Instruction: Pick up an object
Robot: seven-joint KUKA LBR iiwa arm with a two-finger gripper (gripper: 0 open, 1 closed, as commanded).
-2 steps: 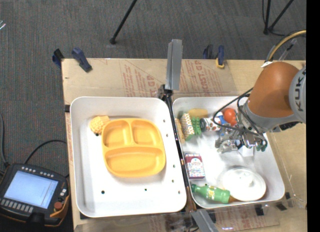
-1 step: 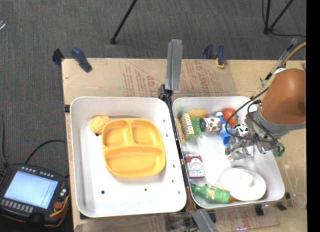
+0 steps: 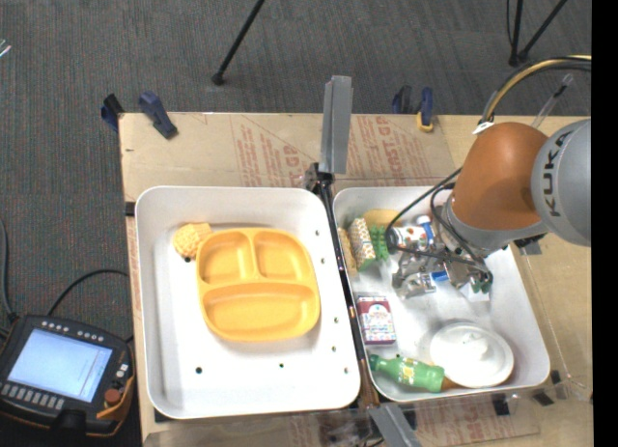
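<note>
Green bottle [image 3: 407,371] beside white plate [image 3: 471,354]; claw [image 3: 425,276] above clutter.

The arm [image 3: 570,184] comes in from the right as a thick, smooth grey tube with rounded edges, bearing dark "KUKA" lettering down its side. A broad, glossy orange band [image 3: 497,177] bulges like a dome above the wrist. Black cables [image 3: 446,206] loop beneath the band, and another dark cable arcs over the far side. The gripper [image 3: 425,276] is a cluster of bare silvery metal parts.
</note>
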